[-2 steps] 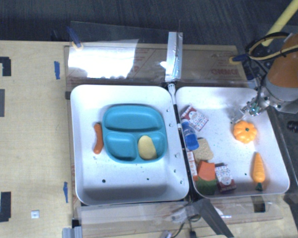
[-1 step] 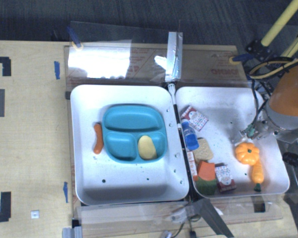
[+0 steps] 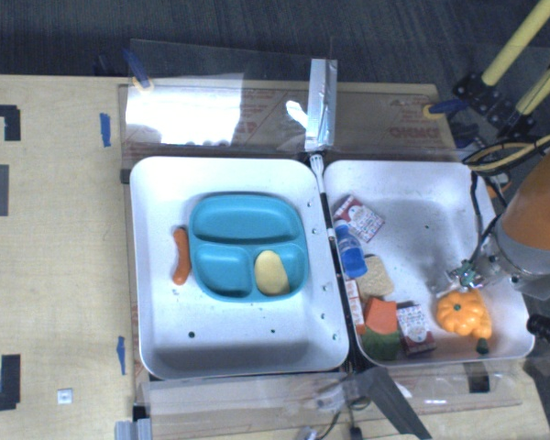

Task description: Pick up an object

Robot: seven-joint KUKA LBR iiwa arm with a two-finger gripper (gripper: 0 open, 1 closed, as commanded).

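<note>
My gripper (image 3: pixel 465 276) reaches in from the right and hangs low over the right part of the right bin (image 3: pixel 412 200). Its tip is right at the top left of a small orange pumpkin (image 3: pixel 464 313), which rests on the bin floor; whether they touch is unclear. Along the bin's left wall lie a red-and-white packet (image 3: pixel 359 218), a blue bottle (image 3: pixel 351 257), a tan cracker-like piece (image 3: pixel 378 279), an orange-red block (image 3: pixel 381 316) on something green, and a small printed box (image 3: pixel 412 324).
The left bin (image 3: pixel 156 273) holds a blue divided plate (image 3: pixel 243 236) with a yellow rounded item (image 3: pixel 271 272) in its lower right compartment. An orange sausage-shaped item (image 3: pixel 180 256) lies left of the plate. Cables and yellow bars (image 3: pixel 522 35) crowd the upper right.
</note>
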